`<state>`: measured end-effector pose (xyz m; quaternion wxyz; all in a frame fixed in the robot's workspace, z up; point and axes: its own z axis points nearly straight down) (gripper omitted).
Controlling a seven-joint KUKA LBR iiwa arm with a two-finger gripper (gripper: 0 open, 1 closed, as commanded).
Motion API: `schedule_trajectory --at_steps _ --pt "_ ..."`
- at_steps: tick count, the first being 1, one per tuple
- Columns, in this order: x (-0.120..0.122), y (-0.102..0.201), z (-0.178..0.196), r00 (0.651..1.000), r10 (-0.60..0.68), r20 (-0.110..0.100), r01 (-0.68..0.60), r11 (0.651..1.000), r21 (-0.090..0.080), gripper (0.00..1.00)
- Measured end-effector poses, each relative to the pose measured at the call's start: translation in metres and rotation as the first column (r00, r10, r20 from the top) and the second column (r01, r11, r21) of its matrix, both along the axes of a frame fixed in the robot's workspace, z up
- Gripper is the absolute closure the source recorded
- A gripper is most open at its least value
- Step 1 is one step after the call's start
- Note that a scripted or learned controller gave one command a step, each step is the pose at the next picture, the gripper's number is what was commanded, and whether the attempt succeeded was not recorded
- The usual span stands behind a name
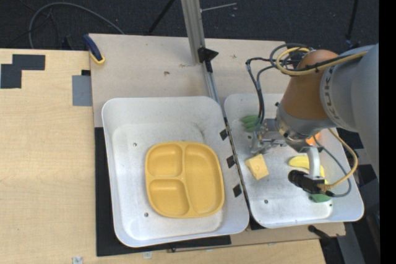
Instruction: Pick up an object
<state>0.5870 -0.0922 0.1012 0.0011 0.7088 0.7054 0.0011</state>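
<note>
Ok, largest first: counter [49,151] carries two white bins side by side. The grey arm [346,89] reaches in from the right and hangs over the right bin [278,207]. The left bin [124,127] holds one yellow divided plate [184,179], lying flat near its middle and well apart from the arm. The tool [266,139] sits low over the left part of the right bin. How far open it is can't be told from this angle, and nothing shows in its hold. Nearest candidate is the yellow block [257,167], lying on the bin floor just beside the tool on the near side, close to the bin's left wall; whether the two touch is unclear. A small green item [250,122] lies on the tool's far side, and a small yellow piece [299,162] sits to its right under the wrist, partly hidden. Judgement on the block: it looks light, maybe foam or soft plastic, so it may give a bit under squeeze and is not fragile. It looks chunky with flat faces, so a grip across two opposite flat sides near mid-height should be the better hold. Risks: it may skid on the smooth bin floor if nudged, and the nearby wall limits clearance on that side.
</note>
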Motion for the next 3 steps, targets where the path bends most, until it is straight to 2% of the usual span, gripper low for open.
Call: schedule_trajectory --at_steps 2,3 --pt "0.011 -0.002 0.088 1.0 0.006 -0.001 -0.006 1.0 0.0 1.0" --pt "0.016 0.0 0.151 1.0 0.006 0.001 -0.006 1.0 -0.001 1.0"
